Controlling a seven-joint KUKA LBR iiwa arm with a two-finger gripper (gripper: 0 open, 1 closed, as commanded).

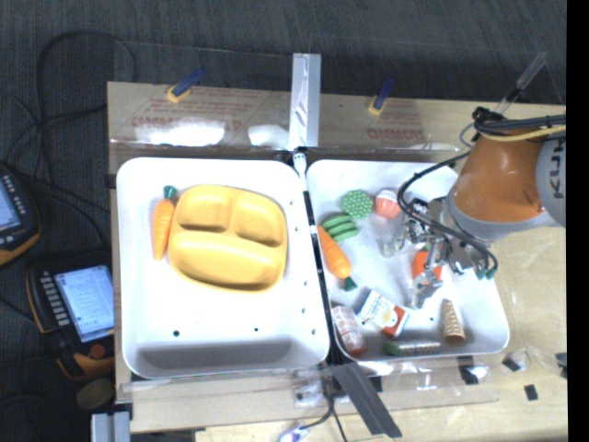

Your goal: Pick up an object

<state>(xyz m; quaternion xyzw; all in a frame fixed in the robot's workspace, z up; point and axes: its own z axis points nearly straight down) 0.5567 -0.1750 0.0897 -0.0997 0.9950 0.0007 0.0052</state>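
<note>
My gripper hangs low over the middle of the right bin, below the orange band of the arm. A small orange-red piece shows right at the gripper, and I cannot tell whether it is held. Just left of the gripper stands a clear cup. Further left lie a carrot, a green striped vegetable and a round green piece. A pink-red item lies behind the cup. In front of the gripper are a white and red carton and a brown cone.
A can and a dark green stick lie along the right bin's front wall. The left bin holds a large yellow bread-shaped object and a second carrot by its left wall. Black cables loop behind the wrist.
</note>
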